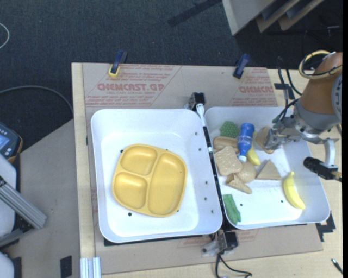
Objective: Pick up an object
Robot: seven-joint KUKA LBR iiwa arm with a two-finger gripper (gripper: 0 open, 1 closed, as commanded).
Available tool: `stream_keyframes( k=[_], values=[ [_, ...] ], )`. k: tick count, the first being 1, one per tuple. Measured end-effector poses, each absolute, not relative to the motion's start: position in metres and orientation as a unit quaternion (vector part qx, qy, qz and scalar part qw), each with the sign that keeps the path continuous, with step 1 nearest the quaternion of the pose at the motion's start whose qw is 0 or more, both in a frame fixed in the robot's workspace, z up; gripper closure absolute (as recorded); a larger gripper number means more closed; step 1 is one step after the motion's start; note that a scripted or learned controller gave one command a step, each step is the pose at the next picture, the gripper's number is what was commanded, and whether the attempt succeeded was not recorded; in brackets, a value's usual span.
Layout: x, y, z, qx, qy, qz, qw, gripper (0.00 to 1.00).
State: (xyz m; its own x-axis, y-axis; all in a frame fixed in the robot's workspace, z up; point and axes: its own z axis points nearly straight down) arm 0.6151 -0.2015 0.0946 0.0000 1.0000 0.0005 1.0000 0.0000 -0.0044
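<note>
Over the right bin, the gripper hangs low by a tan piece near the blue bottle, apparently reaching for a grasp, which next needs closing and lifting.

Dark grey carpet floor is filling the top and left of the view. The tabletop is showing a brown protective sheet with red printed lettering — two clamps, one yellow-tipped and one blue, are pinning its far edge. A pale wooden piece of furniture is sitting at the top right corner. An aluminium rail is lying at the lower left, with a dark device just above it. Light is falling evenly — soft, with no hard shadows.
</note>
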Motion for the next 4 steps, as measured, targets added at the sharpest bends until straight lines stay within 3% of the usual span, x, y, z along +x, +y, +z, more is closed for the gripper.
stream_keyframes(
  k=[2,3,4],
  values=[
    [0.624,-0.212,0.206,-0.707,-0.707,-0.0013,-0.004,1.00],
    [0.626,-0.212,0.227,-0.707,-0.707,-0.0010,-0.003,1.00],
    [0.584,-0.175,0.222,-0.707,-0.708,0.0007,0.002,1.00]
  ],
)
